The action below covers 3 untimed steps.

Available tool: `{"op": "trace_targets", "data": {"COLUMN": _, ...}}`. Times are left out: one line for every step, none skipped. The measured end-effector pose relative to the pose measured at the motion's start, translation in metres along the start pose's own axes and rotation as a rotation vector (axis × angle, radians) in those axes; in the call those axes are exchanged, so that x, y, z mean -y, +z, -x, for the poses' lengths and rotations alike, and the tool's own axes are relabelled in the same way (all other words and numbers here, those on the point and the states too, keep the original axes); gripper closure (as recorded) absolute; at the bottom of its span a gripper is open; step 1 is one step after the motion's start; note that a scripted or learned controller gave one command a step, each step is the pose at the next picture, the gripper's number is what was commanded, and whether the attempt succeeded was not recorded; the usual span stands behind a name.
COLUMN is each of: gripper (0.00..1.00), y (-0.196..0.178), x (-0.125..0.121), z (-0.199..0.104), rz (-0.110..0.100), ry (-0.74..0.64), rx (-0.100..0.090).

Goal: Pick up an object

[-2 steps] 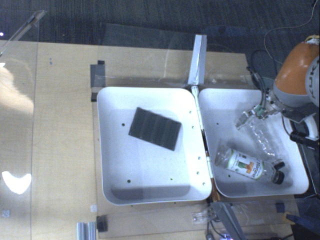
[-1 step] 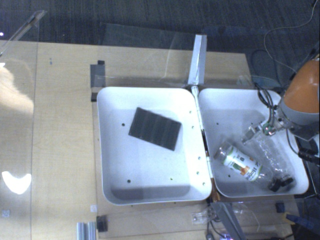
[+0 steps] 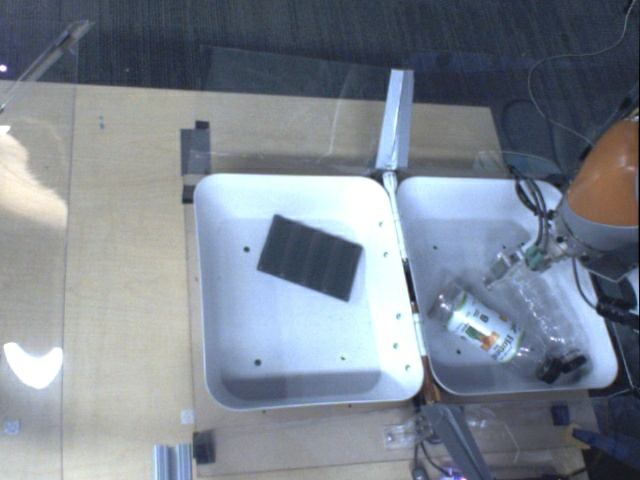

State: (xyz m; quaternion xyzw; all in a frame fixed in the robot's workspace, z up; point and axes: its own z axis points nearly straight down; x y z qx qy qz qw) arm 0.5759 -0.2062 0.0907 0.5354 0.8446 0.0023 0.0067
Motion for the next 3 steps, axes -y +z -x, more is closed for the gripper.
{"op": "trace_targets", "data": {"gripper": 0.00, "y": 0.003, "x": -0.083, "z": 0.039, "rz": -0.022, "ry": 0.070, "rx": -0.015}}
{"op": "trace_targets", "data": {"gripper": 1.00, "y": -0.009, "x": -0.084, "z": 0.040, "rz": -0.021, "ry": 0.065, "rx": -0.012}}
{"op": "trace_targets", "data": {"gripper": 1.00, "y": -0.078, "x": -0.114, "z": -0.017, "rz": -0.004, "ry": -0.050, "rx": -0.005}}
